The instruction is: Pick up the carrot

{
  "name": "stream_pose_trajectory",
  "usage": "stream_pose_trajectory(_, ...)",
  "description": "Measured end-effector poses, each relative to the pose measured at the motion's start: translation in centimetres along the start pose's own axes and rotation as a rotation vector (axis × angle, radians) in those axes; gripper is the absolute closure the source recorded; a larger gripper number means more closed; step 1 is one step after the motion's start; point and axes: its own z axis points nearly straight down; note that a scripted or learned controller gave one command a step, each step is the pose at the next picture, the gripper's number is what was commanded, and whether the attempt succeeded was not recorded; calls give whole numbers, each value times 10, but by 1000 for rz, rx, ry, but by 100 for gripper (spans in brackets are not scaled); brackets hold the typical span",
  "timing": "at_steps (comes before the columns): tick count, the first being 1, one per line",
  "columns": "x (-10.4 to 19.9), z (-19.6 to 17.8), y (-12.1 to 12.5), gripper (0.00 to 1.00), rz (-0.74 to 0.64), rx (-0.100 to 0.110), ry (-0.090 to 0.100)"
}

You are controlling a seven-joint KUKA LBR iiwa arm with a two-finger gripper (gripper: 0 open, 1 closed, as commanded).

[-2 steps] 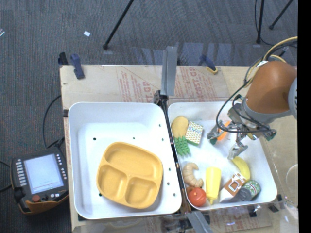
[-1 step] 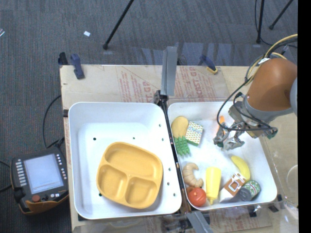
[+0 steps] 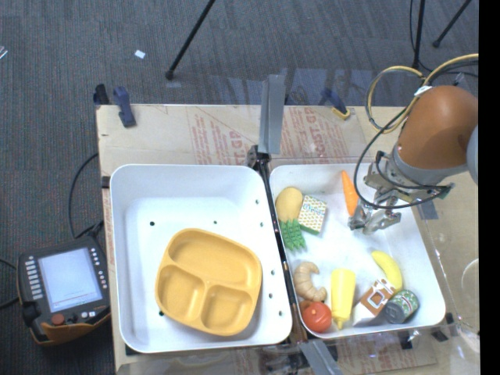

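The orange carrot [image 3: 348,192] lies in the right bin [image 3: 418,233], near its far wall, pointing away from the camera. My gripper [image 3: 373,222] hangs over the bin floor just to the right of the carrot's near end and slightly closer to the camera. It is open, with nothing between its fingers. The grey arm with its orange band [image 3: 433,127] reaches in from the right above it.
The right bin also holds a yellow potato [image 3: 289,203], a small box [image 3: 312,213], a green leafy toy [image 3: 293,234], a croissant [image 3: 310,281], a tomato [image 3: 316,316], a yellow bottle [image 3: 342,295], a banana [image 3: 387,269], a carton [image 3: 377,297] and a can [image 3: 400,307]. A yellow divided plate [image 3: 207,280] lies in the left bin [image 3: 133,209].
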Motion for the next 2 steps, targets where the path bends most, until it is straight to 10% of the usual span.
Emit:
stream_pose_trajectory(1,-83,-55,36,100,-7,-1,1)
stream_pose_trajectory(2,-168,-100,79,100,325,-2,2)
